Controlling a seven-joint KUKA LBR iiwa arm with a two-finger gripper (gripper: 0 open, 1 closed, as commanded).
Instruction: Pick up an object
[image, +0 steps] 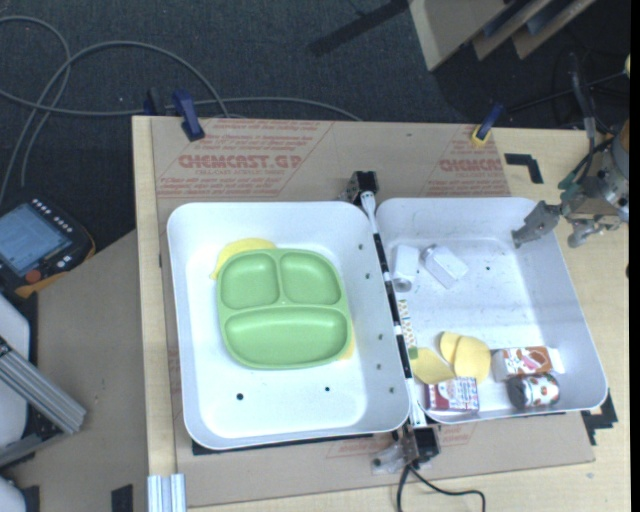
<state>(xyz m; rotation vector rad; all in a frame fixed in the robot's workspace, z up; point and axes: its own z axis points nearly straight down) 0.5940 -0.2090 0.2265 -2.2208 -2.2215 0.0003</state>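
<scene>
We see the bench carrying two shallow white bins side by side. The left bin holds a green divided plate near its middle, lying flat, with a yellow piece peeking out from under the plate's far-left corner.

The right bin holds the smaller things. Toward its far-left part lies a small pale block, slightly tilted, with another whitish item just beside it against the left wall. Along the near edge we find a cluster — yellow slices overlapping one another, a red-and-white packet touching them at the near-left corner, and further right a brown-and-white packet with a dark, round-ended item just beside it toward the near-right corner.

The gripper hangs over the far-right corner of the right bin, well apart from the cluster along the near edge. Its fingers stand apart, and nothing sits between them — every object lies in a bin. The arm comes in past the bench's right edge.
</scene>
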